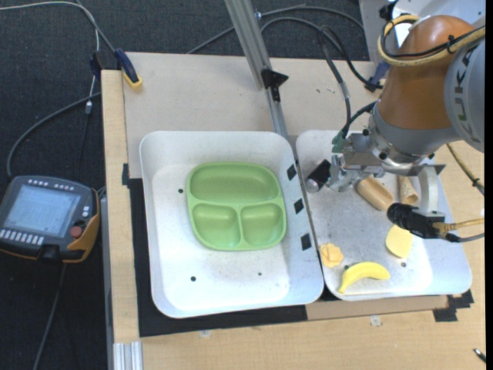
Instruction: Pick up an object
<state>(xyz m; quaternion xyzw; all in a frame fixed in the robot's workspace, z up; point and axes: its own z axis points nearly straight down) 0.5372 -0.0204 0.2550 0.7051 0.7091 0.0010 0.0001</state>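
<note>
The right bin (454,272) holds several toy foods. A yellow banana (363,274) lies near the front edge, with a small orange-yellow piece (331,253) to its left. A pale yellow slice (399,241) sits right of the middle. A tan cylinder (375,192) and a second tan piece (407,190) lie at the back. My gripper (348,176) hangs low over the back left of this bin, just left of the tan cylinder, under the orange wrist. Its tip is hidden among grey and black hardware. Nothing is visibly held.
A green three-compartment plate (235,205) lies in the left bin (166,284). A slanted metal pole (258,60) runs down to the wall between the bins. A teach pendant (46,218) rests on the floor at far left. Cables trail at the right.
</note>
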